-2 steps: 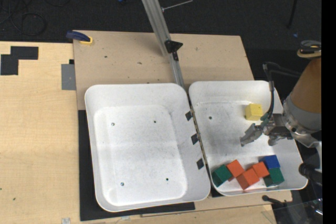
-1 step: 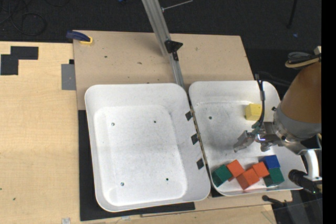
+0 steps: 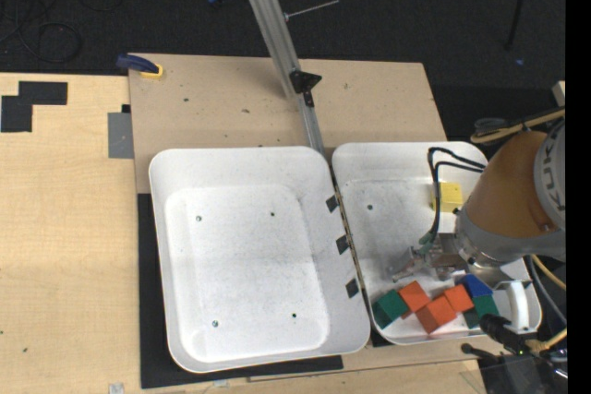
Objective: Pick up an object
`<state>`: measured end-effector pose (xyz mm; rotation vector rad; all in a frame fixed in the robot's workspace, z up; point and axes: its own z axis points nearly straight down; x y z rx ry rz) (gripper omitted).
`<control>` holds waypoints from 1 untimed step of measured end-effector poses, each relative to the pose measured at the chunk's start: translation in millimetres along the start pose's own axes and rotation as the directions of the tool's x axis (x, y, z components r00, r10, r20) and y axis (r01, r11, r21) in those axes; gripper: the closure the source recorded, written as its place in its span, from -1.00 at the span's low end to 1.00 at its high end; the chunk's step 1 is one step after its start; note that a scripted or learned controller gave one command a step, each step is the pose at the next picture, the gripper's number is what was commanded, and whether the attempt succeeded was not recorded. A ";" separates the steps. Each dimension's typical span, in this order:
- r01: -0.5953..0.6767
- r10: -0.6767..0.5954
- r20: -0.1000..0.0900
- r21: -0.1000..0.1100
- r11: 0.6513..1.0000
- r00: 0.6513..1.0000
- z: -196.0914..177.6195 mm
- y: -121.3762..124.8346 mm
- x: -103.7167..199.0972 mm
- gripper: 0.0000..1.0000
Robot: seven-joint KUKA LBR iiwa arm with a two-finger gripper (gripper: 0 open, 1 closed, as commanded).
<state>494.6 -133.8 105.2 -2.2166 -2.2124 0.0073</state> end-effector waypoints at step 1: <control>-0.009 0.009 0.002 -0.005 1.000 1.000 -13.1 0.7 -2.6 1.00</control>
